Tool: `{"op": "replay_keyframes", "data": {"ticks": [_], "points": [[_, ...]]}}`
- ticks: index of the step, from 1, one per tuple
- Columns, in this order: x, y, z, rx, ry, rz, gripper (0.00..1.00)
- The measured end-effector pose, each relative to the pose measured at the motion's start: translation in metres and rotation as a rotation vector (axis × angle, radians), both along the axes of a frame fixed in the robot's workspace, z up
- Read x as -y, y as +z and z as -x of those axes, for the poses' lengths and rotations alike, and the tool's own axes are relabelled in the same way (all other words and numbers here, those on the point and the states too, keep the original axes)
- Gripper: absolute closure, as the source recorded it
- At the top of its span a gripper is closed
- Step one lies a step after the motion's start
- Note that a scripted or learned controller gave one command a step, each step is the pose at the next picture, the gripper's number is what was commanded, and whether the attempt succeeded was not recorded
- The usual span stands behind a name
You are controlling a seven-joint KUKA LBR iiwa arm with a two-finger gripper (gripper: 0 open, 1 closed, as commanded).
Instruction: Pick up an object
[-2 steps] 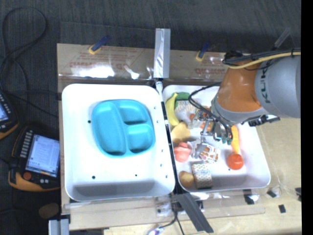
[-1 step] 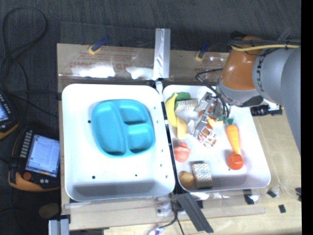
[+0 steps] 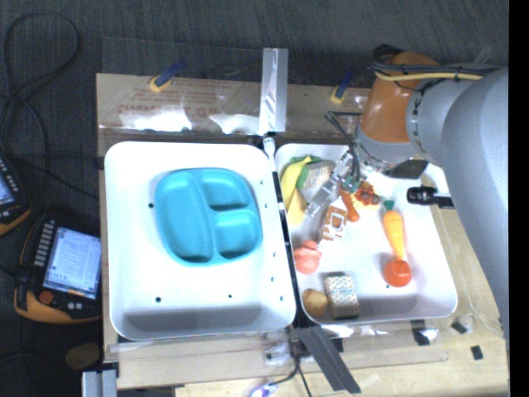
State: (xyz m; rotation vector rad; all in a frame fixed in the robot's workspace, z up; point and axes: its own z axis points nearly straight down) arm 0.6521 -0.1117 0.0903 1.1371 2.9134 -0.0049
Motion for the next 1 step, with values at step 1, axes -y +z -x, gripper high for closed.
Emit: {"op": "replay_keyframes", "data": {"ticks": [1], "points": [[0.0249,0.0002,0.0715,0.000,-0.120,-0.003,0.00]]}}
